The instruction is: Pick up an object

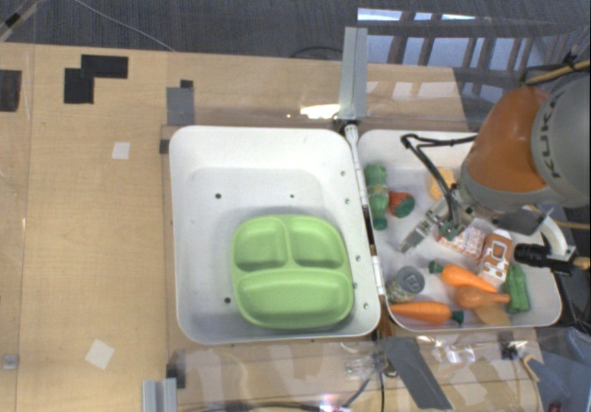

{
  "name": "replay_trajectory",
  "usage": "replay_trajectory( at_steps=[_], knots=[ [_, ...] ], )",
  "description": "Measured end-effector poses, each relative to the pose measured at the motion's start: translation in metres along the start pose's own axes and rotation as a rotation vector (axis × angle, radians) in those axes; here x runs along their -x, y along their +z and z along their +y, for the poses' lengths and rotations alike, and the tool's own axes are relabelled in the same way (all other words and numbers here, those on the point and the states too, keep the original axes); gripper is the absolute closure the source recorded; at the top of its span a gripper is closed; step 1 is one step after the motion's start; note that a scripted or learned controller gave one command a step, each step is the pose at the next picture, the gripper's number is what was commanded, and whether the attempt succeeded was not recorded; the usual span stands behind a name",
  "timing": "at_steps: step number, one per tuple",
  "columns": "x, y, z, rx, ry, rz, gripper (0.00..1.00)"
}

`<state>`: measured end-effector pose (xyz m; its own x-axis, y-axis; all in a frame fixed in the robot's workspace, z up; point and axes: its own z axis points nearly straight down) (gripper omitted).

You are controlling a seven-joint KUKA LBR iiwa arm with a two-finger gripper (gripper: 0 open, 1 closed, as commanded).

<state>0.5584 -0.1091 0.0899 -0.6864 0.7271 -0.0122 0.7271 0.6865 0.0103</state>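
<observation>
My gripper (429, 227) hangs low over the middle of the right bin (551, 313), below the orange band of the arm (503, 147). Around it lie several toy foods. A green piece (375, 181) and a red-and-green piece (400, 203) lie to its left. A grey round item (404, 283) and an orange carrot (421, 312) lie toward the front. Another carrot (466, 278) and a green cucumber (517, 290) lie at the front right. A yellow piece (444, 182) peeks out by the arm. Nothing is visibly held.
The left bin (199, 161) holds a green divided plate (291, 270) toward its front. A raised rim (362, 207) separates the two bins. A black cable (427, 156) loops over the back of the right bin. A metal post (354, 73) stands behind the bins.
</observation>
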Motion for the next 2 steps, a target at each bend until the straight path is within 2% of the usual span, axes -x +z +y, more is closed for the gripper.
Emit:
replay_trajectory(
  at_steps=[1,2],
  knots=[
    [0.054,0.003,0.05,-0.003,0.042,0.004,0.0],
    [0.012,0.0,-0.03,-0.003,0.156,0.002,0.0]
  ],
)
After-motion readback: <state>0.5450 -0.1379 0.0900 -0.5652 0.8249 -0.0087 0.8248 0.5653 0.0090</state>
